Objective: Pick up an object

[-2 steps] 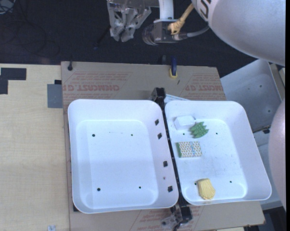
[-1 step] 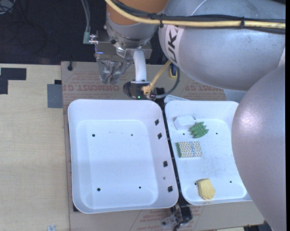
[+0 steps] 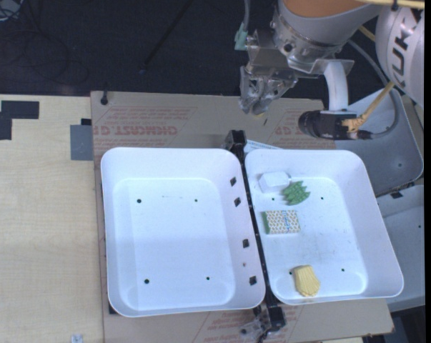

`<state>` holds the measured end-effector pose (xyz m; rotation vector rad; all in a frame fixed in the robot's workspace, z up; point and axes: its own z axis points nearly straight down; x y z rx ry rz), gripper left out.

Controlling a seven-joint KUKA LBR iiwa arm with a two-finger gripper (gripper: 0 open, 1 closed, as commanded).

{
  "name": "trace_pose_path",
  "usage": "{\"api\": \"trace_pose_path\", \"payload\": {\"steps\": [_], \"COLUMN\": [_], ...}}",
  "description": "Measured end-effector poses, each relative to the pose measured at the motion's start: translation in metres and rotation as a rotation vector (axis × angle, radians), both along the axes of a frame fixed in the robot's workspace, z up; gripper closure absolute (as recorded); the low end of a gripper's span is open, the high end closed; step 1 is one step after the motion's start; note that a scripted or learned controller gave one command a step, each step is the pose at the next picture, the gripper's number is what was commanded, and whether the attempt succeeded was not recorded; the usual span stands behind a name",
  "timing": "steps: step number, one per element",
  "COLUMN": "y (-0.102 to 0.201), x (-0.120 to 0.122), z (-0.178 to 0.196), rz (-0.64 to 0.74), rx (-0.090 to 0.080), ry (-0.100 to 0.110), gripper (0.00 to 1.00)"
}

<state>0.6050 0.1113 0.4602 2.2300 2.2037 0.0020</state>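
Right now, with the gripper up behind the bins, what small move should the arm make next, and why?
Probably bring the gripper forward and down over the right bin. It hangs above the cardboard beyond the bins' far edge, holding nothing, while every candidate lies in that bin: a white block, a green leafy piece, a green-edged patterned pad and a yellow corn-like piece.

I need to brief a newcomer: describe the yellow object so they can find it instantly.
Look in the right-hand bin of the two white bins. Along its near edge, close to the divider, lies a small yellow lump. It sits apart from the green leafy piece and patterned pad farther back, and it is the bin's one yellow thing.
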Motion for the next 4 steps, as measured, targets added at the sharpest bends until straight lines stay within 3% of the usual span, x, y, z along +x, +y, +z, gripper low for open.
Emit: {"api": "trace_pose_path", "payload": {"steps": [1,2,3,4], "y": [0.065,0.098,0.134,0.131], "x": [-0.013,0.04,0.039,0.037], "z": [0.083,0.075,0.076,-0.106], "rz": [0.019,0.017,0.016,0.01], "rx": [0.006,0.002,0.003,-0.004], "ry": [0.0,0.011,0.01,0.026], "gripper": [1.0,1.0,1.0,1.0]}}
